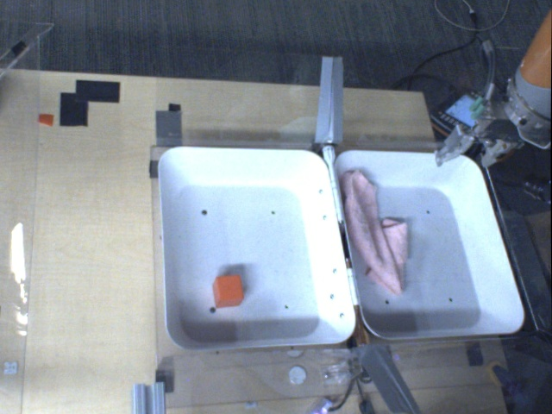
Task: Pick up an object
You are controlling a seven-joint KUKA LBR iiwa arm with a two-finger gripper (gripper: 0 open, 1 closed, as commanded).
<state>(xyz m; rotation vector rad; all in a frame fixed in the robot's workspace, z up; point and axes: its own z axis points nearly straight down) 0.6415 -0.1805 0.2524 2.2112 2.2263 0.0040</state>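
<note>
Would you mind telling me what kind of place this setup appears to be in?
Most likely a robotics lab bench for grasping trials: a robot gripper hangs over two white bins on a wooden bench, with only test items inside, an orange block and a pink cloth.

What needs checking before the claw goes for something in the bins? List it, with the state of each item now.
1. A target lies in reach: ok. A pink cloth is in the right bin and an orange block in the left bin.
2. Targets lie clear of each other: ok, one per bin.
3. Cloth clear of the bin wall: not ok, it lies along the divider side.
4. Block clear of the walls: ok, bare floor all round it.
5. Claw over a target: not ok, it hangs at the right bin's far right corner.
6. Claw carrying nothing: ok, nothing shows between its tips.
</note>
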